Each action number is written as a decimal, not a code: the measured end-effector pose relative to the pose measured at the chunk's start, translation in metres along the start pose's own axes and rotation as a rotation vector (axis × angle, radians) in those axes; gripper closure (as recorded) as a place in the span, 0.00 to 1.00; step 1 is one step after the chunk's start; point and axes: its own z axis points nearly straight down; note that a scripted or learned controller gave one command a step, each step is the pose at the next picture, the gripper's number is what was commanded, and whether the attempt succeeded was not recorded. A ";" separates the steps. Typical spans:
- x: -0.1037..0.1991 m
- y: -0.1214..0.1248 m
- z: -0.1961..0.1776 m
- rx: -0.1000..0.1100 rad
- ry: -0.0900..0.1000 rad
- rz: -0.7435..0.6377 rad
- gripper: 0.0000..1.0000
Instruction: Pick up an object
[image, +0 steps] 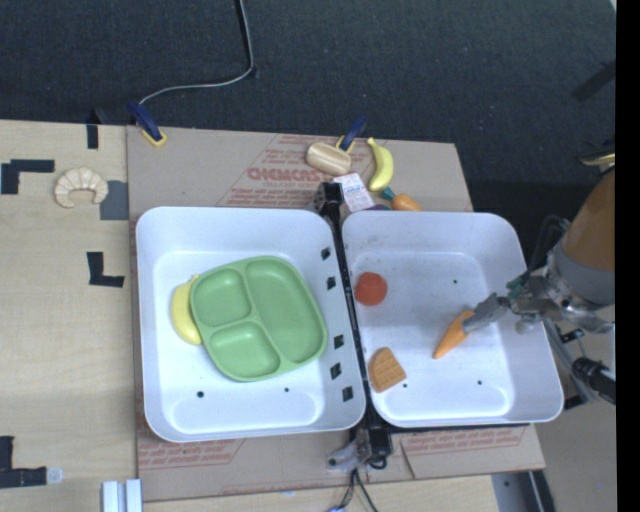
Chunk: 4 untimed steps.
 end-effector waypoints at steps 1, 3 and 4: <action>0.051 0.026 0.084 -0.002 0.002 -0.003 0.00; -0.008 -0.021 0.085 -0.002 0.001 -0.002 0.00; -0.009 -0.020 0.075 -0.004 -0.001 -0.001 1.00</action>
